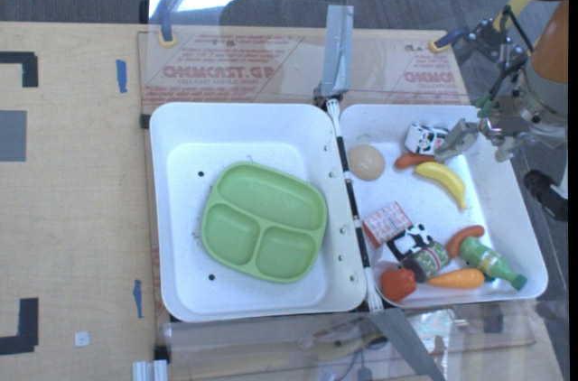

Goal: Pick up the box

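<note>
Nearest the camera, along the near wall of the right bin [533, 230], sit a tomato [397, 283], a carrot [456, 280] and a green bottle [488, 263], packed close together. Landmark for this report: the box [386, 223], red and white, lying flat just right of the divider between the bins, in the near-middle part of the right bin.

Hidden or unclear: a black-and-white item [421, 249] touches the box's near-right corner, its shape hard to make out. A red pepper [464, 237] lies right of the box, partly behind the bottle. Print on the box is too small to read.

Edges and room: the box's left edge lies close to the divider wall. Open white floor lies beyond and to the right of the box, up to the banana [442, 180]. A beige round object [366, 162] rests beyond the box, near the divider. A small black-and-white toy [424, 137] lies farther off, beyond the banana.

Orientation: the box's long axis runs slantwise, from near-left to far-right.

Gripper [462, 139]: well apart from the box, beyond and to its right, over the far right part of the bin beside the small toy. Nothing is seen between its fingers; their spread cannot be judged.

Left bin [172, 190]: holds a green divided plate [263, 221], left of the box.
</note>
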`<state>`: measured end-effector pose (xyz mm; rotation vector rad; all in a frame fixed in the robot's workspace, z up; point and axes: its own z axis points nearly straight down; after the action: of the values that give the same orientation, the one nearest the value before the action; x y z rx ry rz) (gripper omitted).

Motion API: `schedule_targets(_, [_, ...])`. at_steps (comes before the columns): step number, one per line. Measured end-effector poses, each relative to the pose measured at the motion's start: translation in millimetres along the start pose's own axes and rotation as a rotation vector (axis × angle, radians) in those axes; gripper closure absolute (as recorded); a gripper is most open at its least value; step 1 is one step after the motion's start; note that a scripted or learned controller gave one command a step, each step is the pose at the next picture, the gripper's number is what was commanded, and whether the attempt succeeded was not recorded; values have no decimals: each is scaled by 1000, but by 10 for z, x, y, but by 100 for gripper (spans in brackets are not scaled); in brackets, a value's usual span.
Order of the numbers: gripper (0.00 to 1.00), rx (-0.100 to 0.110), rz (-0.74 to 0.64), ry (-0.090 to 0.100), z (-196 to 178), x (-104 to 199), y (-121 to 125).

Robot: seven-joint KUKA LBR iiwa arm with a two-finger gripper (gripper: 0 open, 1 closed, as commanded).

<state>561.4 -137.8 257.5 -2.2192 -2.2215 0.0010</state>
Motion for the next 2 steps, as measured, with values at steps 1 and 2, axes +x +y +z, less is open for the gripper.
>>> schedule_targets(1, [0, 1, -97, 0, 738, 814, -249])
schedule_targets(2, [0, -1, -100, -1, 1315, 397, 767])
